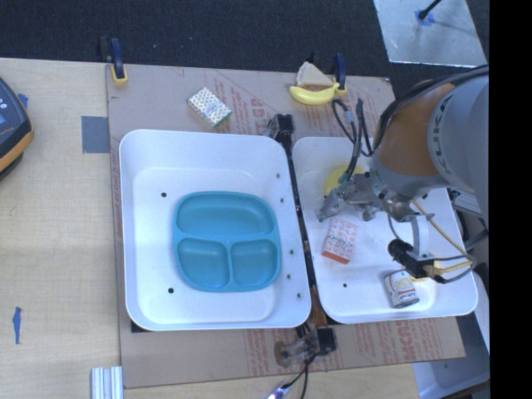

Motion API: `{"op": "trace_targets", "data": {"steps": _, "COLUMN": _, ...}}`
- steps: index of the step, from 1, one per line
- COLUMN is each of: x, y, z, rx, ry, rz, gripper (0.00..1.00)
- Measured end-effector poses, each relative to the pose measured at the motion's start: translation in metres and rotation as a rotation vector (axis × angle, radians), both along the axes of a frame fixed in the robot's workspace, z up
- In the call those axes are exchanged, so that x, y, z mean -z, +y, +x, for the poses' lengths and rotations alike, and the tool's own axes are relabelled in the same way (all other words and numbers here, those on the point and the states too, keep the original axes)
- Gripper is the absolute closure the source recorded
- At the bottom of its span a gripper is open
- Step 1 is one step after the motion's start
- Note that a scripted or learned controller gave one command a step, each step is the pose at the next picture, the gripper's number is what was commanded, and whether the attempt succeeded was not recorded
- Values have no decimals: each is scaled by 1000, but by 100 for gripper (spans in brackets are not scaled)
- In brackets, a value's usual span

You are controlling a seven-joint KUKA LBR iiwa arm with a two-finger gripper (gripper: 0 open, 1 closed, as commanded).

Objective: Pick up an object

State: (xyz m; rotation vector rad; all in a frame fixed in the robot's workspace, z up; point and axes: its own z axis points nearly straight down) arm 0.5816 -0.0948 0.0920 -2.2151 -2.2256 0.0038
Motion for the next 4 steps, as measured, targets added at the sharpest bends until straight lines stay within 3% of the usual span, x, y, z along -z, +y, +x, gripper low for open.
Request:
{"op": "trace_targets", "data": {"steps": 1, "x": -2, "y": -9, "z": 75, "rx": 0, "ry": -1, "rz": 1, "gripper": 0}}
{"op": "trace_targets", "data": {"steps": 2, "x": 0, "y": -21, "z": 29, "rx": 0, "ry": 1, "rz": -1, "gripper": 0}}
{"op": "trace_targets", "data": {"steps": 3, "x": -10, "y": -22, "z": 29, "rx": -2, "ry": 3, "rz": -1, "gripper": 100}}
{"op": "trace_targets", "data": {"steps": 4, "x": -100, "y": 39, "z": -16, "rx": 0, "ry": 0, "rz": 1, "gripper": 100}}
